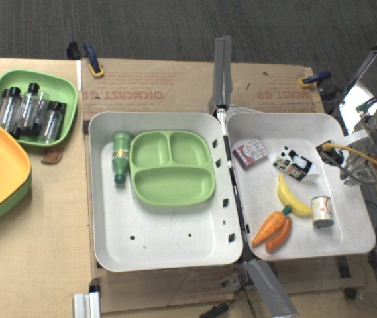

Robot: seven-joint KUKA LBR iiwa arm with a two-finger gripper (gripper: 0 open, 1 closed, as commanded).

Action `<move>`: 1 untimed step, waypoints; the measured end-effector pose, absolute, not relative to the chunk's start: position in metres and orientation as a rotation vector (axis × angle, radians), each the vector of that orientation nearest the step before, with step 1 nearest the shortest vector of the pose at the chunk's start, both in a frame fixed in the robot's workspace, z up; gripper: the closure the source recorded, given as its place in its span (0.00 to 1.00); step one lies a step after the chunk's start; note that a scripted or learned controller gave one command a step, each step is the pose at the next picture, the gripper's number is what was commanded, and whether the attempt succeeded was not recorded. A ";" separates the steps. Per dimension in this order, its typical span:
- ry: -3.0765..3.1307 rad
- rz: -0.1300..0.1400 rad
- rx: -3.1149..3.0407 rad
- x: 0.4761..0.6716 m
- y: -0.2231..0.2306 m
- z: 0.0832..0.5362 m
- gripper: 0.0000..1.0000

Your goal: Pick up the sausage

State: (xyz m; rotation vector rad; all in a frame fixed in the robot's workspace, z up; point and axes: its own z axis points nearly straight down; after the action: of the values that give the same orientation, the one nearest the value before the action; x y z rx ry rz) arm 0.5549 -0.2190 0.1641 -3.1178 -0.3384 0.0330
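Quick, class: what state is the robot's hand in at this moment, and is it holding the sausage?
Hand: at the right bin's right edge; open or closed cannot be told. The sausage lies in that bin beside the carrot, not in the hand.

Left shallow white plastic bin (108,244): smooth, faint sheen, a few small dark holes in its floor. Right shallow white plastic bin (354,234): same finish. Green three-compartment plastic plate (172,167): smooth, satin. Reddish-orange plastic toy sausage (278,236): smooth, slight gloss. Yellow plastic toy banana (291,199): glossy. Orange plastic toy carrot (269,226): smooth. Small cylindrical can (322,211): paper-like label, shiny end. Light wooden desk (29,270): matt, fine grain. Brown cardboard sheet (155,93) under the bins: matt, printed.
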 end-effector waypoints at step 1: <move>-0.342 0.040 -3.116 0.554 -0.219 0.172 1.00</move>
State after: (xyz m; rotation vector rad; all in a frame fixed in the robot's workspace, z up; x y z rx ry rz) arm 0.5543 -0.2193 0.1719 -3.1161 -0.3423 0.0395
